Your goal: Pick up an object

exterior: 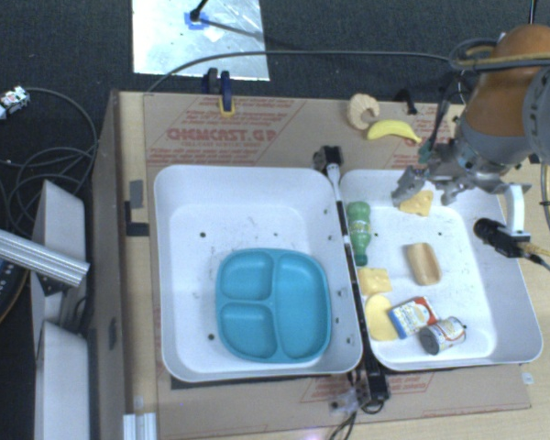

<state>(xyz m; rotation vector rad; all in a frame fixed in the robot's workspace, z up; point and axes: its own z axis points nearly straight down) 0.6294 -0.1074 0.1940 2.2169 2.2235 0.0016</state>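
The gripper [420, 187] hangs over the right bin [504, 287] at its 12 o'clock edge, fingers spread (nothing pinched). A yellow wedge [418, 203] lies just below it, at 6 o'clock.

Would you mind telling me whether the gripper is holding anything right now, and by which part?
It cannot be told: the gripper sits right at a pale yellow wedge-shaped piece in the right white bin.

I see the gripper [428, 189] low over the right bin [495, 273], at a yellow wedge [418, 203]; the left bin [192, 209] holds a blue tray [273, 302].
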